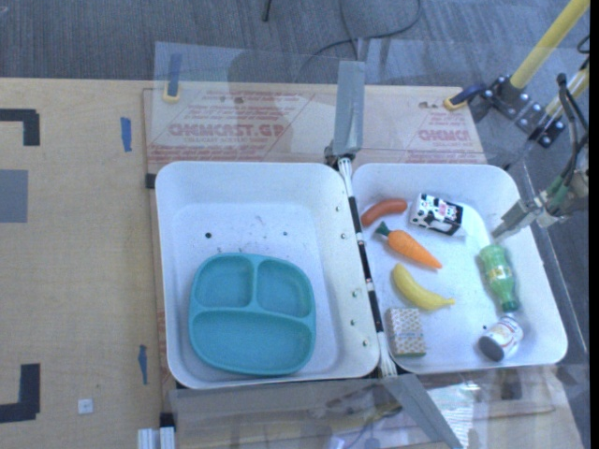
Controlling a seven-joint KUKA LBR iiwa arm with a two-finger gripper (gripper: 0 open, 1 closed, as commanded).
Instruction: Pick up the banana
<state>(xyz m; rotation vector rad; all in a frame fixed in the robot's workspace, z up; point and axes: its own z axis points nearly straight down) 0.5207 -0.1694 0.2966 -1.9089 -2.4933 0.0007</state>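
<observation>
Camera view puts the pincer (510,221) at the right bin's (468,178) three o'clock rim, above the white floor; whether it is parted or closed cannot be told, and nothing is seen in its hold. It sits well apart from the banana (419,289), which lies flat near the bin's middle, toward eight o'clock from the pincer, a smooth, curved yellow piece with free space around it, probably easy to reach. Just beside it at twelve o'clock lies a tapered orange carrot (413,246). A glossy green bottle (499,274) rests near the pincer at six o'clock. The left bin (243,181) holds a teal divided plate (251,313).
</observation>
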